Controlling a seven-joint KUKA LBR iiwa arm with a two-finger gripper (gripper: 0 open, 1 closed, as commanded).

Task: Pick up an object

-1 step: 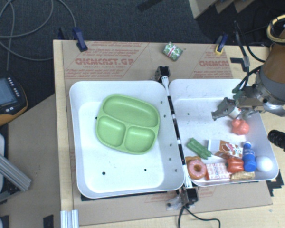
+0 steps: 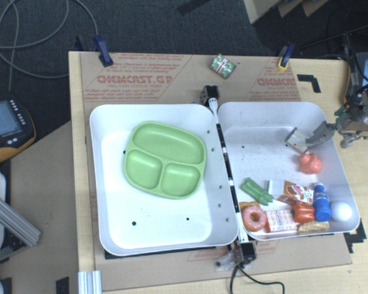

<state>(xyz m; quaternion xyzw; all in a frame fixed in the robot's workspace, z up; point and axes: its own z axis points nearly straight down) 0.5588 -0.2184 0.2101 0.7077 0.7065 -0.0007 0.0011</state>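
My gripper (image 2: 302,138) reaches in from the right and hangs low over the upper part of the right bin (image 2: 264,118). Just below it, a little to the right, lies a soft pink-red object (image 2: 310,162), apart from the gripper. Nothing shows in the gripper's grasp. Along the right bin's front wall lie a green piece (image 2: 256,190), a pink-iced donut (image 2: 254,216), a red-and-white packet (image 2: 297,192), a red item (image 2: 303,213), a blue bottle (image 2: 321,202) and a white ball (image 2: 341,211).
The left bin (image 2: 110,213) holds a green divided plate (image 2: 164,160). A small green-and-white wrapped item (image 2: 222,65) lies on the cardboard behind the bins. Blue clamps (image 2: 102,49) (image 2: 285,55) grip the board's far edge.
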